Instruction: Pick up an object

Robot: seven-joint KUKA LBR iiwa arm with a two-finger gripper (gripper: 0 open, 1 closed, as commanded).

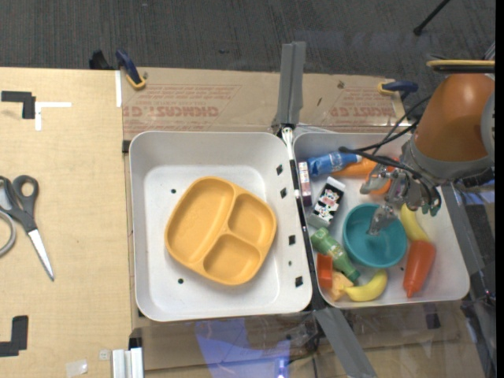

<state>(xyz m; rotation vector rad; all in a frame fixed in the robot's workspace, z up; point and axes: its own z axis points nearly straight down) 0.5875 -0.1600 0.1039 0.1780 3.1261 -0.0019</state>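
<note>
The arm [457, 120] reaches in from the right, its orange band above the grey wrist. The gripper [386, 211] points down over the right bin [457, 290], near its middle, its fingers [379, 220] slightly apart with nothing between them.

The robot arm [455, 128] has a big, round orange part above a grey wrist. Thin black cables [378, 146] run beside it. Its small hand [386, 203] is shiny grey metal.

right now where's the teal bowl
The teal bowl sits in the right bin, near its middle, directly under the gripper, with an orange carrot to its right and a yellow banana just below it.
</note>
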